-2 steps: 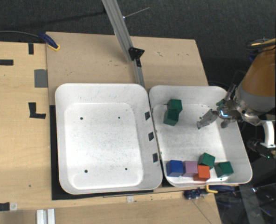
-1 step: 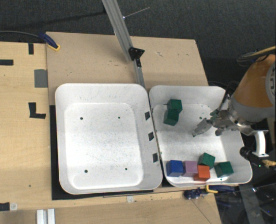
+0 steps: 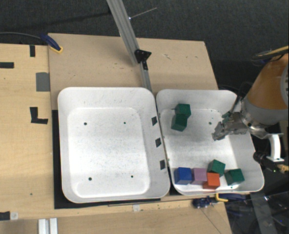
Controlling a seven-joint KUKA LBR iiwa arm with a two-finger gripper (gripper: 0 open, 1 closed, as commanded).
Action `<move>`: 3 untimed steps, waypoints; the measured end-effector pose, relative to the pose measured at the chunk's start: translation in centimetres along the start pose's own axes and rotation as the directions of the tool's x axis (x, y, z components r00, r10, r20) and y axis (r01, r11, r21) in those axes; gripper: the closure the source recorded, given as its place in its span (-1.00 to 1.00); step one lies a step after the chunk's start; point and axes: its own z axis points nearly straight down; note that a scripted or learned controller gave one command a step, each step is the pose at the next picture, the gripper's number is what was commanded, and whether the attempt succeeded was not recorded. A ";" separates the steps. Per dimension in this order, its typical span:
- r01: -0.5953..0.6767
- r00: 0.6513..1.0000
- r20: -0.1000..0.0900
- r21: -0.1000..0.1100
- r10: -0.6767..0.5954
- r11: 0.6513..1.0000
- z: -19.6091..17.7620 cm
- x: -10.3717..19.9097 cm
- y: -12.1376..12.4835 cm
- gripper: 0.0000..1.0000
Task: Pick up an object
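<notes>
My gripper (image 3: 220, 132) hangs over the right side of the right bin (image 3: 203, 191), reaching in from the right below the orange-banded wrist. No object sits between its fingertips as far as I can see. A green block (image 3: 180, 117) stands upright in the bin's upper left part, well to the left of the gripper. Along the bin's near edge lie a blue cube (image 3: 183, 175), a purple cube (image 3: 200, 175), an orange cube (image 3: 213, 180) and two green cubes (image 3: 216, 167) (image 3: 235, 176).
The left bin (image 3: 66, 130) sits beside the right one, with black clips on the shared edge. A slanted metal pole (image 3: 127, 28) crosses the bench top behind the bins. Cables and a white fitting lie at the far right.
</notes>
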 end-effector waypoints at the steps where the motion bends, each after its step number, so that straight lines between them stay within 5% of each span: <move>1: -0.001 1.000 0.003 -0.008 0.001 1.000 -6.1 -0.4 0.6 1.00; 2: -0.001 1.000 0.001 -0.004 0.001 1.000 -7.9 -0.4 0.7 1.00; 3: 0.004 1.000 -0.001 -0.001 -0.004 1.000 -6.9 5.0 2.4 1.00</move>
